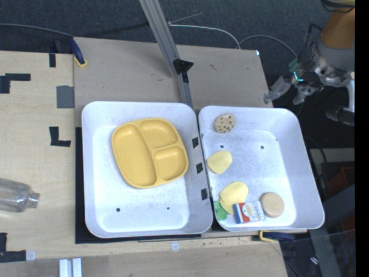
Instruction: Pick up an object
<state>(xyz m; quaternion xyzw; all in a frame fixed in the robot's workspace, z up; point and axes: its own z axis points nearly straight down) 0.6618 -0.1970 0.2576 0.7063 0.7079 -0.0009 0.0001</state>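
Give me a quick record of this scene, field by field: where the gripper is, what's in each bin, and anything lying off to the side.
gripper: above the bench past the right bin's far right corner, over no object, holding nothing
left bin: yellow divided plate
right bin: cookie at far edge; yellow piece mid-left; yellow piece, small carton, tan round piece, green bit along near edge
off to side: clear bottle on bench, far left

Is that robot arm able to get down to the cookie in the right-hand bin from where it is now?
Probably yes. The cookie lies alone in the right bin's far corner, apart from the other items, with nothing over it. The gripper hangs outside that bin's far right corner.
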